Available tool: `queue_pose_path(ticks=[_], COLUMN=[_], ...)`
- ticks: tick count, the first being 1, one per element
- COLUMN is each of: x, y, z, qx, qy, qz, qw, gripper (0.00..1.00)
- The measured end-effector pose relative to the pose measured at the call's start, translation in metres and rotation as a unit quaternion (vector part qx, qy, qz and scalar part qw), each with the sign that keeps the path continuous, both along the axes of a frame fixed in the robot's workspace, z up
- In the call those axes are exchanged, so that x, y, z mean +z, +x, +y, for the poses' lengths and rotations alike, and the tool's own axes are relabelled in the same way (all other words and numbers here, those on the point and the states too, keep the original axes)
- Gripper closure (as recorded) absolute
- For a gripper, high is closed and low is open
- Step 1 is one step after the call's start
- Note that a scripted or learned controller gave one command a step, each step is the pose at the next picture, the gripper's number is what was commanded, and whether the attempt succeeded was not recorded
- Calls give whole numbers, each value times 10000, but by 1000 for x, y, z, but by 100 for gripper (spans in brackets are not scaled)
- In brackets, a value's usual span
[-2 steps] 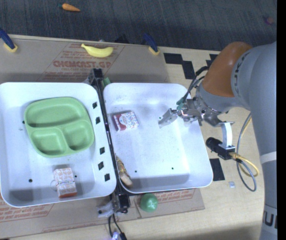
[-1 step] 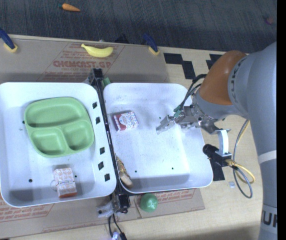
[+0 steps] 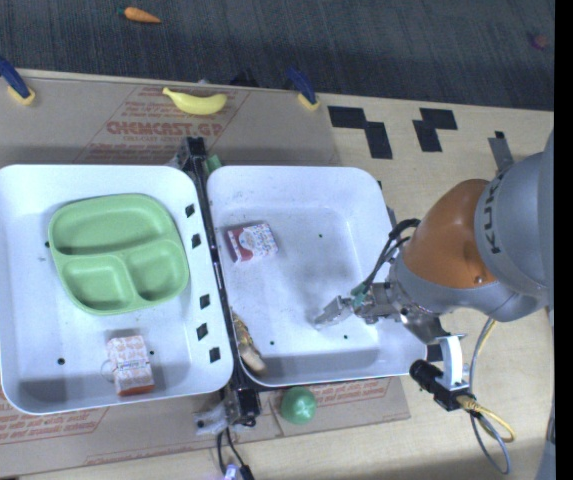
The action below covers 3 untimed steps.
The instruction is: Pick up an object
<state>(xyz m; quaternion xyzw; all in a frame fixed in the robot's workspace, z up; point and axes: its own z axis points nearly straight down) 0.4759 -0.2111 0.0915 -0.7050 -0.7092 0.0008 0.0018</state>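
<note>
At the near edge of the bench [image 3: 366,438], a green ball [image 3: 298,404] lies on the cardboard just outside the right bin [image 3: 296,183], below its front rim. Close beside it, at the front end of the divide between the two bins, a small tan object [image 3: 247,349] rests against the right bin's near left corner; what it is cannot be made out.

In the left bin [image 3: 6,268], a small carton with red and white print [image 3: 129,364] sits near the front wall. Behind it, a green tray with three compartments [image 3: 118,252] takes up the middle of that bin.

The arm [image 3: 486,248] reaches in from the right, its orange band above the wrist, and the gripper [image 3: 331,313] is low over the floor of the right bin, toward its near right part. Whether its tips are spread or closed cannot be told, and nothing is seen between them.

Farther back and to the left in the same bin, a small red and white packet [image 3: 252,242] lies flat, well apart from the gripper.

Beyond the bins, a yellow banana [image 3: 196,99] lies on the cardboard near the back edge, and an orange carrot-like item [image 3: 142,14] rests on the dark floor beyond the bench.
</note>
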Motion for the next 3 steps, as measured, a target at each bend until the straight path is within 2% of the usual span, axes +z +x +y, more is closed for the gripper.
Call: queue_pose_path(ticks=[1,2,3], x=[0,87,-2], y=[98,131,180], z=[11,0,9], qx=[-4,-2,-1], qy=[-1,-8,-1], qz=[-13,-22,4], qw=[10000,10000,10000], gripper=[0,0,0])
